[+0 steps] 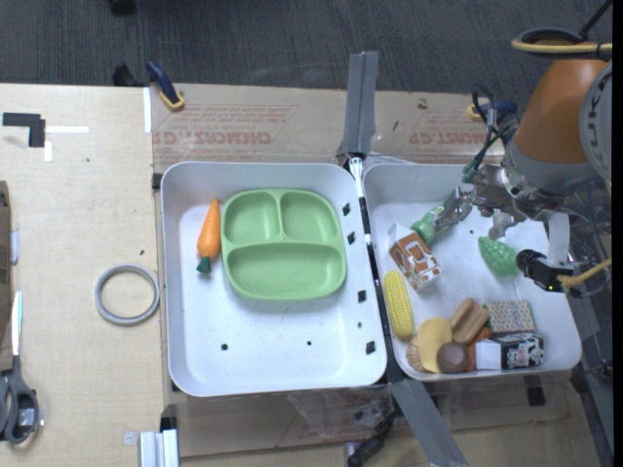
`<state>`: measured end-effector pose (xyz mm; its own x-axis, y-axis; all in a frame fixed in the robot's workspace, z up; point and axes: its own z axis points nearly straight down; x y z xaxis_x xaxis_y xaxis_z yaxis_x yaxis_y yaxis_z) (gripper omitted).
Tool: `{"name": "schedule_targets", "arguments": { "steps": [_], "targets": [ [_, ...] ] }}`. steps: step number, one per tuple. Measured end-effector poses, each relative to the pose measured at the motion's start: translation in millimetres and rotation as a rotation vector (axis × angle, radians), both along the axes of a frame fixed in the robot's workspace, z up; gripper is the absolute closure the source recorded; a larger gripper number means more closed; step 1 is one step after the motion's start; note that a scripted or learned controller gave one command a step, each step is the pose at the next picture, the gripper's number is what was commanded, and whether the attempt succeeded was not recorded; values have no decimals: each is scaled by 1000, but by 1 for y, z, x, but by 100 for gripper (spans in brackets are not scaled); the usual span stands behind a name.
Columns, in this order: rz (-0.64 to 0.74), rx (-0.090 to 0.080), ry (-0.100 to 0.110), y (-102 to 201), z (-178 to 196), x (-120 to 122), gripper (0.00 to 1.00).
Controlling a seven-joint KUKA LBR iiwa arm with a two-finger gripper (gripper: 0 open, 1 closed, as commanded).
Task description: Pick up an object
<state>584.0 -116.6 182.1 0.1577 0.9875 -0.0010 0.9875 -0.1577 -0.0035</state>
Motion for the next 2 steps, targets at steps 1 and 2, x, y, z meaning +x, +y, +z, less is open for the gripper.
{"name": "schedule_targets", "arguments": {
  "steps": [1, 2],
  "targets": [
    [-247, -1, -1, -31, -17, 5, 0],
    [298, 0, -4, 3, -23, 32, 0]
  ]
}}
